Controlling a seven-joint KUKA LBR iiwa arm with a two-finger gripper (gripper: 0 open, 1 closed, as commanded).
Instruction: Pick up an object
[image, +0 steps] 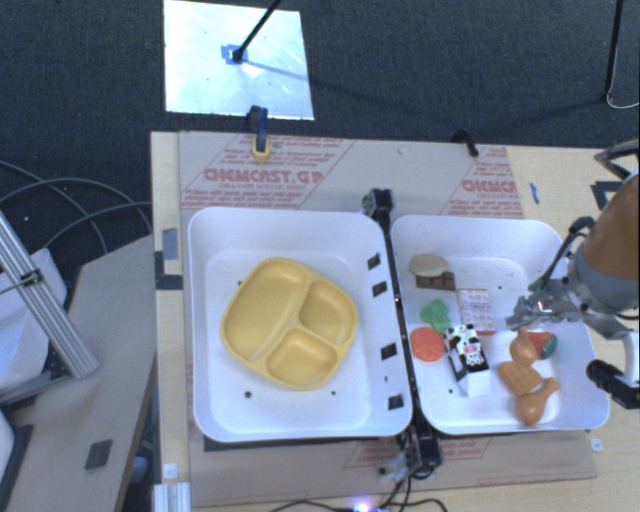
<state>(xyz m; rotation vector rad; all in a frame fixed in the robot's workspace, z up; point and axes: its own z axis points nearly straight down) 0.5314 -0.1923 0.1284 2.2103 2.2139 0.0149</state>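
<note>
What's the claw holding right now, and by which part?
Cannot be told. The claw hangs low in the right white bin, just above the orange and red toy food piece, but no grip is visible.

A cardboard-topped bench (330, 165) bears two white bins (215, 330) (480, 415) side by side.

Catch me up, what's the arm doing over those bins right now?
The arm reaches in from the right, with its gripper low over the right bin, near the toy food clustered there: an orange piece, a drumstick-shaped piece, a red round piece and a cow-patterned carton. I can't see anything between its fingers, so no pick is confirmed yet. The left bin holds a yellow divided plate, untouched.
</note>
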